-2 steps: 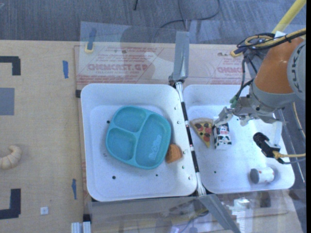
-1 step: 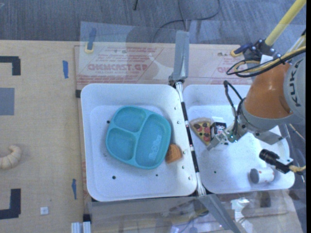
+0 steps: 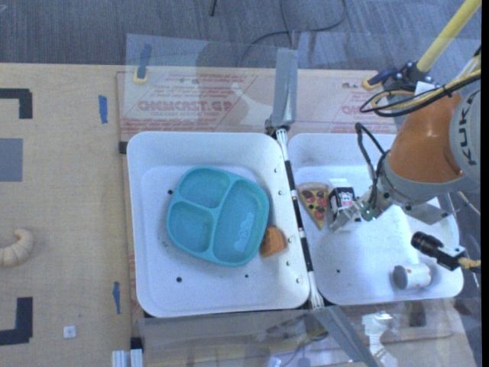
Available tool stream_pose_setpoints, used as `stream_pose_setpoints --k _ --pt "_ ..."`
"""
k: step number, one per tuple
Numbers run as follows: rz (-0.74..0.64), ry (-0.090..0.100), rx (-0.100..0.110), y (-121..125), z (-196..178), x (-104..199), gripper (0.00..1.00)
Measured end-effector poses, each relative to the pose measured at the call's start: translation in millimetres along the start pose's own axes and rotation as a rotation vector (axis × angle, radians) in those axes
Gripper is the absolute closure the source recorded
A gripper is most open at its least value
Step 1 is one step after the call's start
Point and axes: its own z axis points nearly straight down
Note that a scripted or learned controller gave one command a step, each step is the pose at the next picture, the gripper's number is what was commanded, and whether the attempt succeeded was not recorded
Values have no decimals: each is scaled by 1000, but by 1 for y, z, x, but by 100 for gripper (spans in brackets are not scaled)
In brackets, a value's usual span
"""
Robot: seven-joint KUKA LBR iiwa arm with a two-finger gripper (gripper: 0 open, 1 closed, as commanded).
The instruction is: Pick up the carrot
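White cylinder [image 3: 411,276] in right bin [image 3: 367,281]; arm [image 3: 428,147] slants over, fingers [image 3: 338,214] low.

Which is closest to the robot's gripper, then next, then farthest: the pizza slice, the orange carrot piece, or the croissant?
From the gripper:
1. Pizza slice, just beside it in the right bin.
2. Carrot piece, in the left bin at the teal plate's edge.
3. Croissant, far left on the bench, outside the bins.
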Motion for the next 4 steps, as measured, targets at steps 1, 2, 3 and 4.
stream_pose_setpoints --k 1,2,3,4 --pt "-166 -8 -9 -49 9 39 100" --pt "67 11 13 -21 -81 95 100" --pt "475 8 17 -21 -81 96 100" --pt "750 7 19 10 -81 145 100"
